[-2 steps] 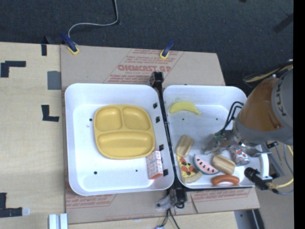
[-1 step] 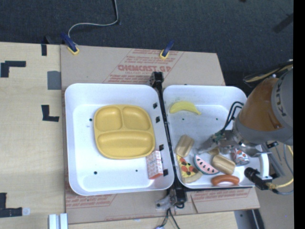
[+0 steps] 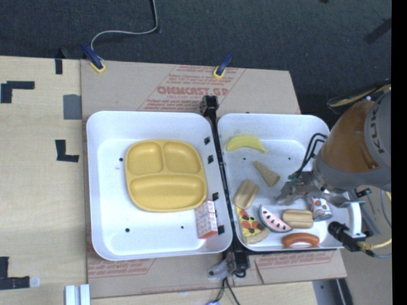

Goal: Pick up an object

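The grey arm, with its orange band, reaches in from the right over the right bin, and its dark pincer hangs low above the bin floor, near the middle of the toy food; whether it is parted or clenched cannot be told, and nothing can be seen between its tips. Just below the pincer lies a bread roll, long axis running left to right, touching the watermelon slice at its left end. Below it, near the front wall, a red sausage lies along the same left-right line. A small red and white can sits just right of the pincer, tilted. A wedge lies to the upper left, its narrow end pointing up and left, and a banana curves near the back wall, lengthwise across the bin. A tan bread piece and a pizza slice lie beside the dividing wall. In the left bin a yellow divided plate rests, with a small carton near its lower right corner.
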You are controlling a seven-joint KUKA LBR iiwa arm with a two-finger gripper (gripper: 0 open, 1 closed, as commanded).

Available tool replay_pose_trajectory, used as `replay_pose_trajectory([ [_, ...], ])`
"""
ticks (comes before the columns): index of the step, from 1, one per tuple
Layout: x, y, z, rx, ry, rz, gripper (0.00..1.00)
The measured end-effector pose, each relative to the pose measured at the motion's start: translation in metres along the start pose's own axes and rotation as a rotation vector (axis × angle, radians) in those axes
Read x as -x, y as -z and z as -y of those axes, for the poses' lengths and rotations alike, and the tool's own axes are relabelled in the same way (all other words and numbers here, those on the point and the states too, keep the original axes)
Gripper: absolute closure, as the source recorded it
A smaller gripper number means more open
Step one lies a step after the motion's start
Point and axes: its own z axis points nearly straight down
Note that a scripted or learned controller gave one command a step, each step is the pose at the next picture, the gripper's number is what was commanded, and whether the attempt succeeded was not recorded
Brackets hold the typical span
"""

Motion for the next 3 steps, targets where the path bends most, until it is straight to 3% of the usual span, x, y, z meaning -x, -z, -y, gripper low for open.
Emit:
replay_pose_trajectory([
  [1,0.000,0.000,0.000,0.000,0.000,0.000,0.00],
  [2,-0.038,-0.019,0.017,0.002,0.001,0.001,0.00],
  [3,-0.063,-0.019,0.017,0.003,0.001,0.001,0.00],
])
